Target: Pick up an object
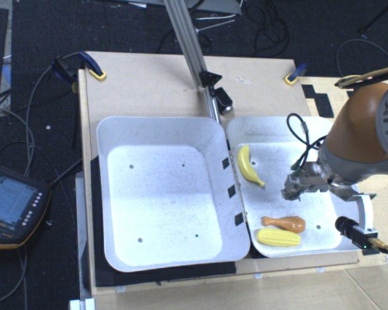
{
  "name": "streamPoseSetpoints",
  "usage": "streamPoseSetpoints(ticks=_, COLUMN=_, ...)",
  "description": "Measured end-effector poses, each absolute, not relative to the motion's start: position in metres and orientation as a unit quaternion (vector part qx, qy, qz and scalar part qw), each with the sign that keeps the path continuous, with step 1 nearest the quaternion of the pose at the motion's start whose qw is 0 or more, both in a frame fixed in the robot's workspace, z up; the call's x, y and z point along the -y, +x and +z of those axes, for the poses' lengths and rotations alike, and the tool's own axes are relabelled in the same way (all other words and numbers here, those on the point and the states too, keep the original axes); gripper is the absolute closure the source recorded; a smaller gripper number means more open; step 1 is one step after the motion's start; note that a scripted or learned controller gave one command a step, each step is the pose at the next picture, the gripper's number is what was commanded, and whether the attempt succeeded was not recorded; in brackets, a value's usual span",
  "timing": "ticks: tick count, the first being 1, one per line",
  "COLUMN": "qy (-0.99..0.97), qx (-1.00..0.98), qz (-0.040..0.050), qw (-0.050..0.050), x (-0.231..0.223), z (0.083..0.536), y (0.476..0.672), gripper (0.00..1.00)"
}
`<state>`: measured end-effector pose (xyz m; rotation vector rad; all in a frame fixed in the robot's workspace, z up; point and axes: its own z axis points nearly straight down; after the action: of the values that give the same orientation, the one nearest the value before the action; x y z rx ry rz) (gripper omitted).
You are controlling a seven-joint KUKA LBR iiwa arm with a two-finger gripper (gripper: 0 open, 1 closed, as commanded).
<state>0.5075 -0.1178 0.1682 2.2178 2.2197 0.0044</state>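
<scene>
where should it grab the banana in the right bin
Grip the banana across its thick middle, coming straight down from above. It lies flat on the bin floor, long axis running roughly top to bottom, apart from the other items, so close across its narrow width.

From the banana [248, 165], I see open bin floor toward the gripper [292, 191]. Nearer me, a drumstick [285, 223] and corn cob [278, 238] lie touching, crowding the right bin's [271, 129] front wall.
</scene>
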Motion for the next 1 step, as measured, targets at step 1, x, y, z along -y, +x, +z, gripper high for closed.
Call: streamPoseSetpoints(ticks=1, qy=0.707, qx=-0.707, qz=0.0017, qw=0.002, x=0.1129, z=0.229, y=0.5055, gripper=1.0)
